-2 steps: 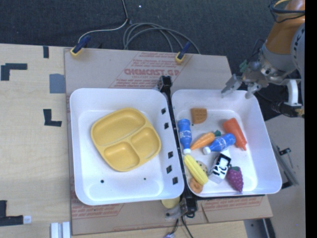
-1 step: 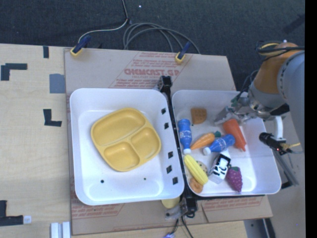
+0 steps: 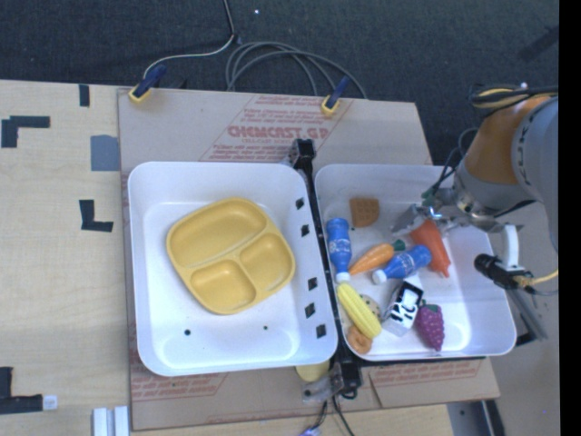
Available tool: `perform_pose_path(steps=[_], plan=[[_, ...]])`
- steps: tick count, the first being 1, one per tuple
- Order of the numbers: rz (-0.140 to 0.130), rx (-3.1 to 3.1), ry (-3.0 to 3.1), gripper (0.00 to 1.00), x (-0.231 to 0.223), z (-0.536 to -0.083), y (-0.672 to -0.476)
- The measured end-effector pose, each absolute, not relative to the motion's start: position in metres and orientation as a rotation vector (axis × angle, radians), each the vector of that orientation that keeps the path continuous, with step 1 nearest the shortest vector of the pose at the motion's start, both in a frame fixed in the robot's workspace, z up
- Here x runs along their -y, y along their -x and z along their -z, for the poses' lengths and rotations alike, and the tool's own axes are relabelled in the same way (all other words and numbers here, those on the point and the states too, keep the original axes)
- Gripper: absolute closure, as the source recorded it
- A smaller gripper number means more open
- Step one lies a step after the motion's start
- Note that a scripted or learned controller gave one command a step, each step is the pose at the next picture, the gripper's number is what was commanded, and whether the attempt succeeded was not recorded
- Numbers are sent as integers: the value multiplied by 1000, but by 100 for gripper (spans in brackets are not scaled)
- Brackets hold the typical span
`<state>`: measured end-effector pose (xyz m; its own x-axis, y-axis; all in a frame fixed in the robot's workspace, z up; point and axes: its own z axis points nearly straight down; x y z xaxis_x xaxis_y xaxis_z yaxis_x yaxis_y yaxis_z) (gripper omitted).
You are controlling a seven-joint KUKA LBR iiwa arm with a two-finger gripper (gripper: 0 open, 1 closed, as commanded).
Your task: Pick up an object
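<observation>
Item: right bin (image 3: 472, 334), working stock, as I read it from my remote station.

Hand (image 3: 427, 214): sits low at about 2 o'clock in the right bin, just above the large orange carrot (image 3: 434, 248). Metal fingers (image 3: 410, 216) point toward 9 o'clock. I cannot tell how far apart they are, and I see nothing held between them.

Candidate 1, large orange carrot: at 3 o'clock from bin centre, touching or nearly touching the hand. I judge it a light, hollow plastic toy, stiff and smooth, so likely slippery. The taper argues for a grasp across the thick middle, not the tip.

Candidate 2, small blue bottle (image 3: 404, 263): lies on its side just beside the carrot at its 8 o'clock. Probably light and rigid; it would roll, so take it across the body.

Candidate 3, tall blue bottle (image 3: 339, 243): lies along the bin's 9 o'clock wall. The wall crowds one finger.

Candidate 4, small carrot (image 3: 372, 260): between the two bottles, touching both or close to it.

Candidate 5, corn cob (image 3: 359, 307): at 7 o'clock, bumpy, better friction I expect.

Candidate 6, purple grapes (image 3: 430, 325): at 5 o'clock, lumpy, beside a black-and-white box (image 3: 402, 305).

Candidate 7, brown biscuit piece (image 3: 365, 211): at 11 o'clock, flat, hard to get under.

Left bin (image 3: 145, 243): holds a yellow divided tray (image 3: 231, 254).

My pick: the large orange carrot, nearest the hand.
</observation>
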<state>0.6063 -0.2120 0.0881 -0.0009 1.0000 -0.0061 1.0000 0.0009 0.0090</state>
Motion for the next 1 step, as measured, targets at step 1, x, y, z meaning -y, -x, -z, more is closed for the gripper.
perform_pose_path(steps=[1], plan=[[-3,-2215,-2213,100,212,-98,-607]])
